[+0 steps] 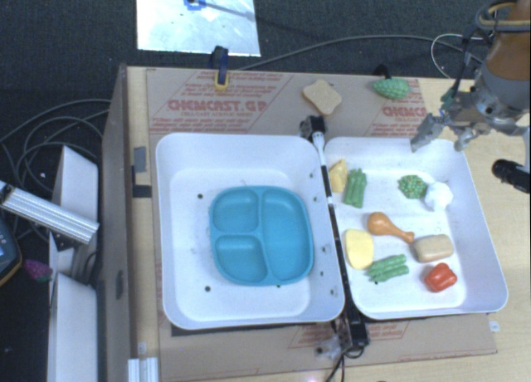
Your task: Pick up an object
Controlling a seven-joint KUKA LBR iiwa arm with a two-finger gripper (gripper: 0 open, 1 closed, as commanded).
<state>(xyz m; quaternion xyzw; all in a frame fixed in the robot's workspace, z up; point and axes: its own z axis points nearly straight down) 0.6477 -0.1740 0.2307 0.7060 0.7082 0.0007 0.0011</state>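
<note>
Up at the far right corner of the right bin (477, 206) is where my claw (441, 137) is hanging, just above the far rim, with its two fingers spread apart and nothing between them. So, released, not gripping a thing.

Everything I could grab sits nearer and to the left of it, down on the bin floor. Closest is a green broccoli piece (411, 186) with a white ball (438, 196) touching its right side, both just near of my fingertips. Further left there's a yellow wedge (338, 177) against the bin's left wall and a bunch of green asparagus (355, 188) right beside it. In the middle lies an orange drumstick (388, 226), and next to that a tan bread-ish block (433, 247). Along the near side: a yellow slice (359, 248), some green beans (387, 268) and a red pepper (440, 276), which is the farthest from my claw.

The left bin (178, 206) holds a blue divided plate (260, 234). Outside the bins, on the cardboard at the far side, sit a slice of toast (322, 96) and a green leafy piece (392, 88), the latter to the left of my claw.
</note>
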